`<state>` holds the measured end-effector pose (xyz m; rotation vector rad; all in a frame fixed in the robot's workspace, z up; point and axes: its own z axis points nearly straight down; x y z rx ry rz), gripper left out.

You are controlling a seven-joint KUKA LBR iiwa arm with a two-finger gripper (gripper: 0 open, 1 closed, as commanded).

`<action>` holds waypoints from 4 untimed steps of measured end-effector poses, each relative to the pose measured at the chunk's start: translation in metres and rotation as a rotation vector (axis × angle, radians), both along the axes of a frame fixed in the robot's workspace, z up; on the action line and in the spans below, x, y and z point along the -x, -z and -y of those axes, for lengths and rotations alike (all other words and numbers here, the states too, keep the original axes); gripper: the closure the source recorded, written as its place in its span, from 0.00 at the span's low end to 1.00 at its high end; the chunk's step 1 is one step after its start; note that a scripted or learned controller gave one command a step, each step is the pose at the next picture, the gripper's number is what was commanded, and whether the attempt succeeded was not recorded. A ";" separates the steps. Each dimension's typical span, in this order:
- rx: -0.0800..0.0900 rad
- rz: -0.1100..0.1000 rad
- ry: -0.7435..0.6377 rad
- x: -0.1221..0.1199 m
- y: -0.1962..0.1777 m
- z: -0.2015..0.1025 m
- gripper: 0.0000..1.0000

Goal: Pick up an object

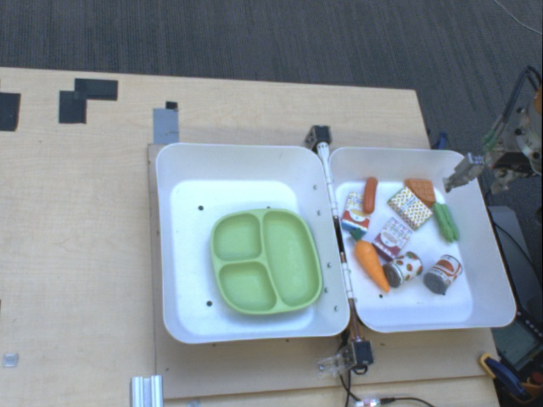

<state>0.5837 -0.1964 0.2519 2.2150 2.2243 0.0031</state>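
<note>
Nearest the lower edge of the view, a small metal clamp with wires [349, 359] is seen at the front of the pale wooden bench [76, 253], just below the seam where the two shallow white plastic bins meet. The left white bin [182, 227] holds a light green three-compartment plastic tray [266, 261], set slightly toward the bin's right side.

The right white bin [488, 299] holds a cluster of small toy food items. An orange toy carrot [371, 264] lies at a slant in the lower left part, touching a small brown-and-white toy can [403, 268] on its right. Beside that, a grey-and-red toy can [442, 274] lies on its side. A small white-and-red carton [355, 216] rests near the left wall, with a red toy sausage [370, 195] just above and to its right. A pink-and-white patterned packet [392, 234] sits in the middle, and a yellow checkered packet [410, 207] above it. An orange-brown wedge-shaped piece [421, 190] lies next to a green toy pepper [445, 222].

The two-finger gripper [462, 174] is seen at the upper right rim of the right bin, near the wedge-shaped piece and the pepper. Nothing is seen between its fingers; whether they are apart or together cannot be told.
</note>
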 end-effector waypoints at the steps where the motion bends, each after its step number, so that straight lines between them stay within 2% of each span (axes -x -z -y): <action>1: -0.001 -0.002 0.000 0.018 0.157 -0.078 0.00; 2: -0.001 0.003 0.000 0.016 0.146 -0.078 1.00; 3: -0.002 -0.001 0.000 0.096 0.067 -0.136 1.00; 4: -0.001 0.000 0.000 0.052 0.044 -0.187 1.00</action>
